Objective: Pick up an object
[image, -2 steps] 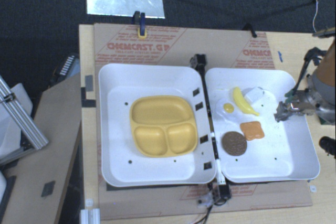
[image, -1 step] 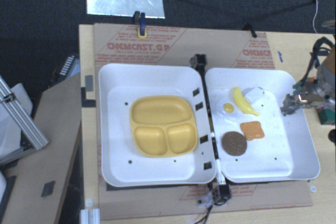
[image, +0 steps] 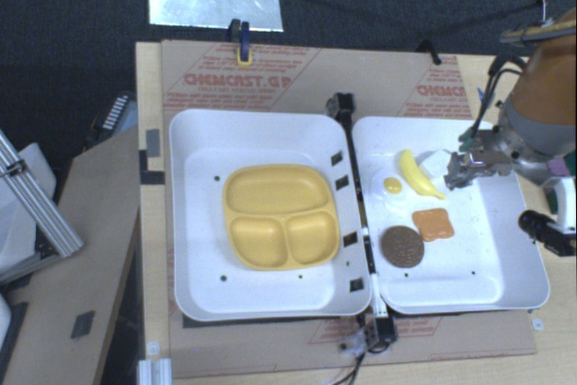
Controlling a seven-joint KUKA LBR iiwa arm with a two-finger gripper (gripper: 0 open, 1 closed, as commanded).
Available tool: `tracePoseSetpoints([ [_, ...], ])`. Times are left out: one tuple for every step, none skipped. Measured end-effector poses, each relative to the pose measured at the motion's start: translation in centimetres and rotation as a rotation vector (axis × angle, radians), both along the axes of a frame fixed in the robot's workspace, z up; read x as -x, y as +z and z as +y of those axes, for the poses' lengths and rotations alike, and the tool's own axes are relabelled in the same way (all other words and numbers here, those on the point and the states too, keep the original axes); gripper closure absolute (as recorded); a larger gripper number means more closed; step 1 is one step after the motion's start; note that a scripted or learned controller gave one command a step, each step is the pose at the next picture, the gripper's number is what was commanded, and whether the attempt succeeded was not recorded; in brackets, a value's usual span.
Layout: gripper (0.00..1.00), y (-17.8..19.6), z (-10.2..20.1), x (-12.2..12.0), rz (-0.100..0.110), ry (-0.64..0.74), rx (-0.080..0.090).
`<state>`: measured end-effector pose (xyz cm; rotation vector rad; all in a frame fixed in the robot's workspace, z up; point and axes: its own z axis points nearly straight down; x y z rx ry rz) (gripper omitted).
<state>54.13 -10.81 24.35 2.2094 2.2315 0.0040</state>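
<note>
- My gripper [image: 458, 169] hovers at 3 o'clock in the right bin [image: 505, 284]; finger gap unreadable, nothing visibly held.
- Toy banana [image: 418, 174] lies just toward 9 o'clock of me, fried egg [image: 391, 186] beyond it.
- Toast slice [image: 434, 224] and brown cookie [image: 402, 246] sit toward 7 o'clock.
- Best approach, I judge: centre over the banana, straddle its narrow width, descend straight.

Red print on the brown board [image: 270, 72] under the bins reads "CHEMCAST GP", seen upside down at its top left. A second, similar red print at top right is partly hidden and not legible.
</note>
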Motion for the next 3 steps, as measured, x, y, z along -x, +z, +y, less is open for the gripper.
tracePoseSetpoints([
  [1.0, -1.3, 4.7, -2.0, 0.0, 0.0, 0.0],
  [1.0, -2.4, 9.9, -4.0, 0.0, 0.0, 0.0],
  [1.0, -1.2, 15.3, -6.1, -0.002, 0.0, -0.002],
])
